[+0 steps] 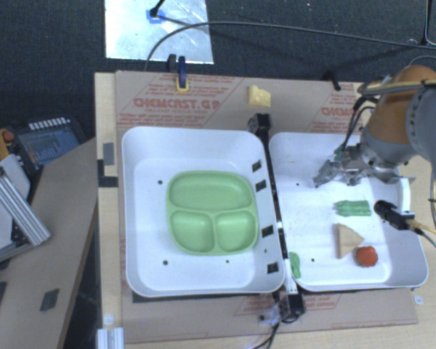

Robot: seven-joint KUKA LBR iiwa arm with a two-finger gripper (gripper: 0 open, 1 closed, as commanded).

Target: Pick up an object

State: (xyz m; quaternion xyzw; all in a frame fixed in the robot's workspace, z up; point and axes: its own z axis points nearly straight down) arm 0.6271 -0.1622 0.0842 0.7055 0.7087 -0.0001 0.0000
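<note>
Cardboard [203,102] underlies two white bins, with dark carpet [43,49] beyond. The left bin [138,195] holds a green divided plate [211,213]. The right bin [305,253] holds a green piece [352,209], a tan wedge [346,237] and a red ball [365,256], all lying near of the gripper [327,174]. The gripper is too blurred to tell whether it is spread or closed.

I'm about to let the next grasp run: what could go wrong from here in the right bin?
1. The gripper hangs over bare floor of the right bin, apart from the green piece; closing here would likely catch nothing.
2. The tan wedge and red ball lie very close together, so going for one may knock the other.
3. The small green scrap hugs that bin's left wall, leaving little room.
</note>
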